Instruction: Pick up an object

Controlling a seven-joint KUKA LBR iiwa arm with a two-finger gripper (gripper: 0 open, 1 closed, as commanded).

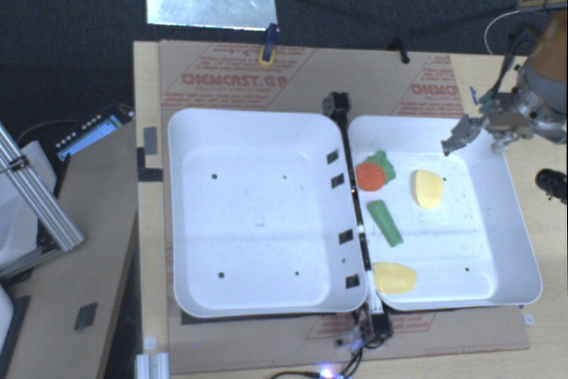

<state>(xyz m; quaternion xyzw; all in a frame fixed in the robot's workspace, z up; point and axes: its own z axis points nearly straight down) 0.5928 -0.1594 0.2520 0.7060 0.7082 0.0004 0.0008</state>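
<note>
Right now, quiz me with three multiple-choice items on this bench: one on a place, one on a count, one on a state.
1. Where do the toy foods lie?
A. right bin
B. left bin
C. on the cardboard

2. How many yellow items are in that bin?
A. one
B. two
C. four

3. How does the gripper stand to the items?
A. pressed on the green piece
B. lifting the tomato
C. above the bin's far right part, apart from all items

Answers: 1 A, all four sit in the right bin. 2 B, the pale yellow piece and the yellow lemon. 3 C, the gripper touches nothing.
</note>
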